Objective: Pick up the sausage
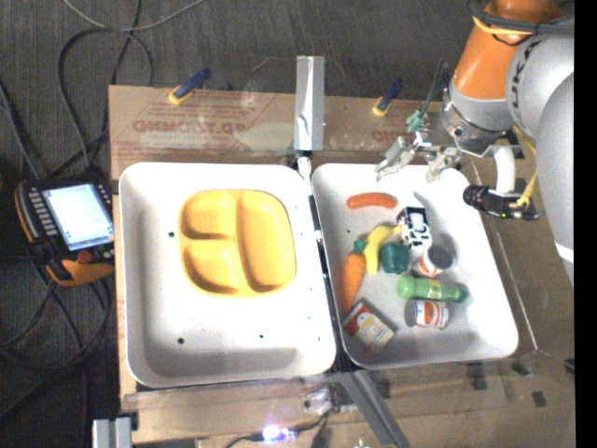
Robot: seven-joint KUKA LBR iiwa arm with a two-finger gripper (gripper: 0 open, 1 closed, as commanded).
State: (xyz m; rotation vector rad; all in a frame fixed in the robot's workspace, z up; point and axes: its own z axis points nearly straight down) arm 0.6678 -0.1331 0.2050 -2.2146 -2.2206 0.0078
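Your jaws are hanging spread and empty, gripper (pixel 418 155) poised over the far rim of the right bin (pixel 494 278). The sausage (pixel 372 201) is lying just beside it, near the far wall, apart from the carrot (pixel 351 281) and cans. Judged light, smooth, likely slippery: you should be pinching mid-length, across its narrow width.
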